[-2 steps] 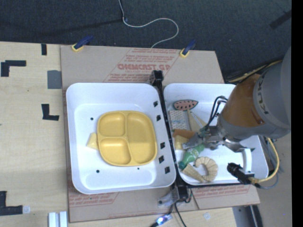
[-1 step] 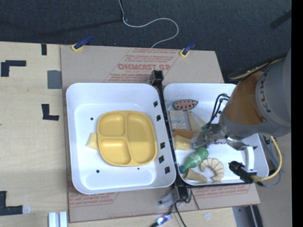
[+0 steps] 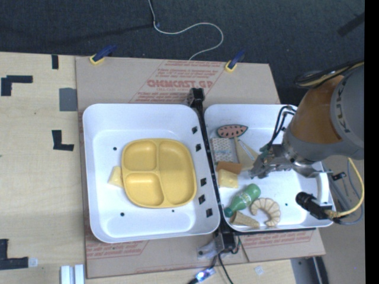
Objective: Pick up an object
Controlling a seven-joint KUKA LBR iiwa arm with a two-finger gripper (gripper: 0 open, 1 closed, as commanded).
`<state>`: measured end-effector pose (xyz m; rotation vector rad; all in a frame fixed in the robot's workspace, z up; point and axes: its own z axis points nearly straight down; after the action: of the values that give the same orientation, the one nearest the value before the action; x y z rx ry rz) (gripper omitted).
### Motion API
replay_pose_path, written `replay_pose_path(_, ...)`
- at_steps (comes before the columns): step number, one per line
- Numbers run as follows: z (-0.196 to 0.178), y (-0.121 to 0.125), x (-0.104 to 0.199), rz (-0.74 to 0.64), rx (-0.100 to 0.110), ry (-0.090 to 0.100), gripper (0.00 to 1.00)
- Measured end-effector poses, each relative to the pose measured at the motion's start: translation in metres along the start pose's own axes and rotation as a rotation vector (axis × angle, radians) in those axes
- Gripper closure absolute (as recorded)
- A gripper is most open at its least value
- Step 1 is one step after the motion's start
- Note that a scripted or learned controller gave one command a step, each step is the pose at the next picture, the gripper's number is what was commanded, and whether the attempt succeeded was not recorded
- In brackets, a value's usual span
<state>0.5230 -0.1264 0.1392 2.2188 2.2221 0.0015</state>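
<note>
In the overhead camera view the grey arm's gripper (image 3: 259,169) hangs low in the right white bin (image 3: 283,110) beside the tan wedge-shaped block (image 3: 228,173), nothing visibly pinched, its jaws too blurred to judge, so the pick looks not yet done.
</note>
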Motion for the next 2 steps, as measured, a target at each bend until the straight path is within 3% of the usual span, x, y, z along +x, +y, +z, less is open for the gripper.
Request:
replay_pose_path(1, -0.061, 0.005, -0.005, 0.0, -0.002, -0.001, 1.0)
replay_pose_path(2, -0.087, 0.005, -0.005, 0.0, 0.001, 0.0, 1.0)
